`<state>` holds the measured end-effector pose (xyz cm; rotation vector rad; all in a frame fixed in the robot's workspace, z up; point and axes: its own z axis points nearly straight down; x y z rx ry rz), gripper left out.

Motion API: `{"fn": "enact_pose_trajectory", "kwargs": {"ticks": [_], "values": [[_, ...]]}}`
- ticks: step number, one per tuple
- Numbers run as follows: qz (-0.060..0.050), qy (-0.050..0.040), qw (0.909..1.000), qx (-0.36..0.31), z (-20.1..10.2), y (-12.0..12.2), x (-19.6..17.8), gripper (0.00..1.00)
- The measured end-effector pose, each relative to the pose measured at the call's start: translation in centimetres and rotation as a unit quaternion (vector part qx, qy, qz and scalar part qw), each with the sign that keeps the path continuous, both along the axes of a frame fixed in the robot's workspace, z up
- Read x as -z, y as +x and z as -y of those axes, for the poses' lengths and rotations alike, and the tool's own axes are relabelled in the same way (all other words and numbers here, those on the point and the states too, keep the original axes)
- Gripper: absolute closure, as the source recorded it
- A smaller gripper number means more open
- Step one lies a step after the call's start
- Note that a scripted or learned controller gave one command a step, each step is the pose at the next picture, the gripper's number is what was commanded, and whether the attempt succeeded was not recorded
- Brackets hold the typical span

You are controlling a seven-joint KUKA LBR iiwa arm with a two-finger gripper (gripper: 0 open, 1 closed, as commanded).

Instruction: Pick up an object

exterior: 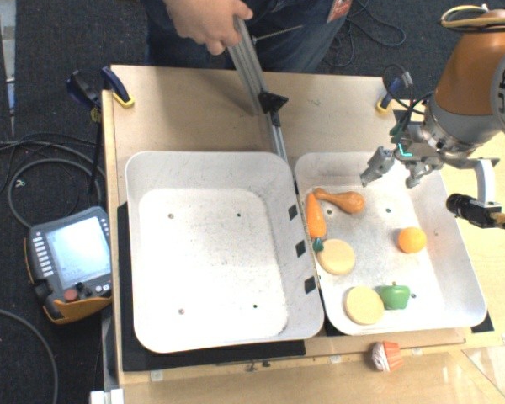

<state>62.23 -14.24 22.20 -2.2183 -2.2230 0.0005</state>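
Six smooth plastic foods lie in the right bin (pixel 454 225) beneath my gripper (pixel 398 169), whose jaws are spread wide and hold nothing. Nearest, below-left of my fingers: a tan drumstick (pixel 341 199), touching an orange carrot (pixel 316 217). Farther off, a pale round disc (pixel 337 257), a second disc (pixel 364 305) against a green pepper (pixel 395 295), and an orange ball (pixel 412 240) with bare floor around it. Left bin (pixel 151 183) flat, speckled. Someone's hand (pixel 204 11) holds a metal rod (pixel 257 70) beyond the rim.

Grey arm (pixel 475 124), orange band, grey fingers (pixel 375 168).
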Motion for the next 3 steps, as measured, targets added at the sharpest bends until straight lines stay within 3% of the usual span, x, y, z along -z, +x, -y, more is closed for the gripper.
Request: {"fn": "enact_pose_trajectory", "kwargs": {"ticks": [1,2,3], "values": [[-0.002,-0.0001,1.0,0.002,0.3,-1.0,5.0,0.0],[-0.002,0.0,1.0,0.001,0.5,-0.4,11.2,0.0],[0.0,-0.0003,1.0,0.001,0.5,-0.4,12.8,0.0]]}}
